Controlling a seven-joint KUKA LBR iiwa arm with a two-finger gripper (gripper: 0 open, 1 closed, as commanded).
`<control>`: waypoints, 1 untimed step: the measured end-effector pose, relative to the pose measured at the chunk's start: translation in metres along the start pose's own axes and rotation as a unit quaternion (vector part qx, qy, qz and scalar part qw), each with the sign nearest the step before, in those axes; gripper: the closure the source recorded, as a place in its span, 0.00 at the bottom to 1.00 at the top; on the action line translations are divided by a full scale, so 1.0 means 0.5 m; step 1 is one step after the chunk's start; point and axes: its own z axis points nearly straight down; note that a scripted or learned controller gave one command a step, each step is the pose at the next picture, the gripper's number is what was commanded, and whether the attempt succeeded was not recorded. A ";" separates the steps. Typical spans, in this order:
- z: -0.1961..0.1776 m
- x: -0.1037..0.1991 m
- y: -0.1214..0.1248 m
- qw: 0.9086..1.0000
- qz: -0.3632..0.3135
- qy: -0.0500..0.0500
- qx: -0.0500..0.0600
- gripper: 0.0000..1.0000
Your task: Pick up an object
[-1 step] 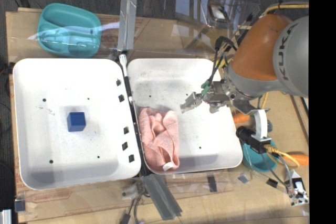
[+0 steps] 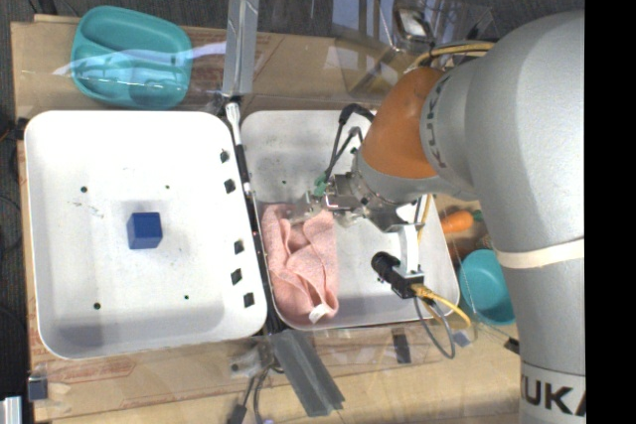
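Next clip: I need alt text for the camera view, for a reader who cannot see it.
A grey robot arm with an orange band reaches from the right into the right white bin, its hand low over a crumpled pink cloth. A small blue cube sits in the left white bin, and a teal container rests on the bench beyond it.

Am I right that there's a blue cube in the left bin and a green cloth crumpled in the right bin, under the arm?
Nearly right, except for the colour. The camera view shows the cloth in the right bin is pink, not green. The blue cube does sit in the left bin, and the cloth lies crumpled below the arm.
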 end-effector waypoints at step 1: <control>-0.001 -0.133 0.097 1.000 -0.022 0.000 0.000 0.00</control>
